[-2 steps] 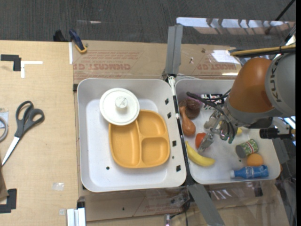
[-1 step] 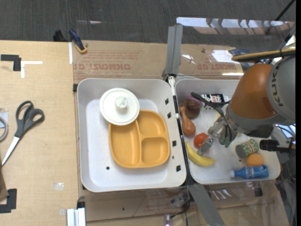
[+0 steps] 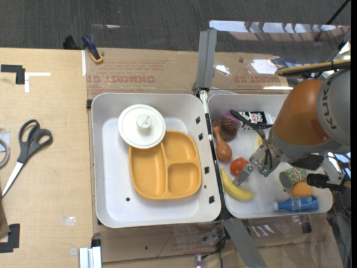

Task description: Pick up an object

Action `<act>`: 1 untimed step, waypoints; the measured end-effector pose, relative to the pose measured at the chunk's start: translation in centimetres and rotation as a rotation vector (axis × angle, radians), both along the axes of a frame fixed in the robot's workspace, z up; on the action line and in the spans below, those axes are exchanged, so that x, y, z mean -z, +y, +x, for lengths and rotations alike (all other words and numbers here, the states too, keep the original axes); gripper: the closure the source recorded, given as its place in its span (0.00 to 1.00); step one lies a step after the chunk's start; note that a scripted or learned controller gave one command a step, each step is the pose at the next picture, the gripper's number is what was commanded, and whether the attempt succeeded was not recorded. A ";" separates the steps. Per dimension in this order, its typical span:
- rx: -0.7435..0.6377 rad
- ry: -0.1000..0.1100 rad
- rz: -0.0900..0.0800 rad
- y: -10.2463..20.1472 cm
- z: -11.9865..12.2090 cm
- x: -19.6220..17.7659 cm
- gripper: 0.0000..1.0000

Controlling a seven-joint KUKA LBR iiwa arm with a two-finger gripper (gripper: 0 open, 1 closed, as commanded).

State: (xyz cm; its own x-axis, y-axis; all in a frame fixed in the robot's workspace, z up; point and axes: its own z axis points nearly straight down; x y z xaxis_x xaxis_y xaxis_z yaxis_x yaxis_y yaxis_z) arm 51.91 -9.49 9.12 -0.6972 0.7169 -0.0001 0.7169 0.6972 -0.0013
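Gripper (image 3: 244, 176) hung just right of the tomato (image 3: 238, 165), above the banana (image 3: 236, 187). Jaw state could not be told. Banana's long axis ran left-to-right beneath.

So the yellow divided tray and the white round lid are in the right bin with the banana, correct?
Not quite. The camera view shows the yellow divided tray and the white round lid in the left bin. The banana lies in the right bin.

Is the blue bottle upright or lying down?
Lying down: the blue bottle rests on its side along the right bin's near edge, white cap pointing left.
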 end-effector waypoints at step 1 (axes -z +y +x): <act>-0.008 -0.004 -0.001 -3.6 8.1 -0.4 0.00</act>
